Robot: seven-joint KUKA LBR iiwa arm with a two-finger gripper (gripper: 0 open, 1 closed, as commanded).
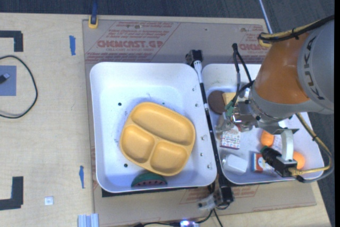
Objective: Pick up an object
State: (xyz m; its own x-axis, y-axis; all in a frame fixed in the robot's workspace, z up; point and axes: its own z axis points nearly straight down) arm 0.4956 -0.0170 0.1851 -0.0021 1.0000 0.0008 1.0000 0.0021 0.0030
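My gripper [231, 120] hangs low over the left part of the right bin [226, 74], under the grey and orange arm [287, 80]. It hovers among small items: a brown round piece [216, 101], a yellow piece [229, 98] and a small white card with red print [230, 140]. A white block [235, 163], a red and white packet [260, 162] and orange balls [267, 139] lie nearer the front. The wrist hides much of the bin's middle.
The left bin [106, 82] holds a yellow three-compartment tray [157, 137] and a watermelon-slice toy [149, 180] at its front wall. A black clip and rod [195, 57] sit between the bins. Cables run along the arm and bench front.
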